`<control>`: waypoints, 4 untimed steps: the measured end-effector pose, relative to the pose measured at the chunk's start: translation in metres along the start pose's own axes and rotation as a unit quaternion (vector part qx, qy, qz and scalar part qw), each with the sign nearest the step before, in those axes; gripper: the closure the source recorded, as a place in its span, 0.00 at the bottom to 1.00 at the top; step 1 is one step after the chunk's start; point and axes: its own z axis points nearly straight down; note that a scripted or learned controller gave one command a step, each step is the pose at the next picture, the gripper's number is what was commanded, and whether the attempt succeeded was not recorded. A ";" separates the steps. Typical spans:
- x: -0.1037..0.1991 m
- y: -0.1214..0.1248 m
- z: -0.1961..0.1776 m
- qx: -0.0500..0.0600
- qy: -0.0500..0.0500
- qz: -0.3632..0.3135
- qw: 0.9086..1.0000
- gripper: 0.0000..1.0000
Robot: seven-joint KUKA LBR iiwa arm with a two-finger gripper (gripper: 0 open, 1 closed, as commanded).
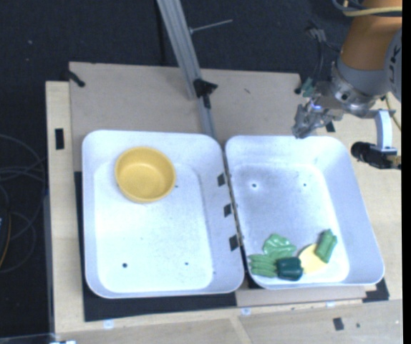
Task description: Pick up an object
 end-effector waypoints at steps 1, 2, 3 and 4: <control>0.050 -0.022 0.014 0.003 0.001 -0.001 1.000 1.00; 0.098 -0.046 0.027 0.003 0.001 -0.001 1.000 1.00; 0.150 -0.077 0.031 0.003 0.001 -0.001 1.000 1.00; 0.199 -0.102 0.039 0.003 0.001 -0.002 1.000 1.00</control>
